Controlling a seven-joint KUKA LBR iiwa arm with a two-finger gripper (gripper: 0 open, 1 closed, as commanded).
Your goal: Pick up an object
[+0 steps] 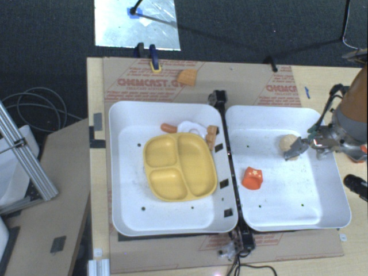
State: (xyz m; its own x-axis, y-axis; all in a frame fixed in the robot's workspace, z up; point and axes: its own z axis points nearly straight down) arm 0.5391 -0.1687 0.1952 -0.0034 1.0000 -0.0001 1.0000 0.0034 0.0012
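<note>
White plastic bins, two of them, sit side by side on a cardboard-covered bench (144, 82). The left bin (123, 154) has a yellow divided plate (179, 167) sitting pretty much in its middle. Just past the plate's far edge there's a little orange sausage-looking thing (169, 128), a white cup-ish object (191, 129) touching the plate rim, and a small tan block (212, 134) close to the bin's right wall.

The right bin (299, 211) holds a red-orange pepper-like toy (252, 177) near its left side, roughly midway front to back, lying by itself with nothing touching it. Over toward the bin's far right there's a beige lumpy ball (288, 143), and the gripper (298, 149) is right up against it. The arm (352, 111) comes in over the right wall of that bin. One dark finger runs along the ball's near side, but honestly I can't tell if the jaws are wide or closed, or whether the ball is actually pinched between anything.

Outside the bins, an orange-brown chunk (187, 77) lies on the cardboard near the bench's far edge, next to a blue and yellow clamp (153, 59). A shiny metal sheet (137, 15) lies on the dark floor beyond the bench.
</note>
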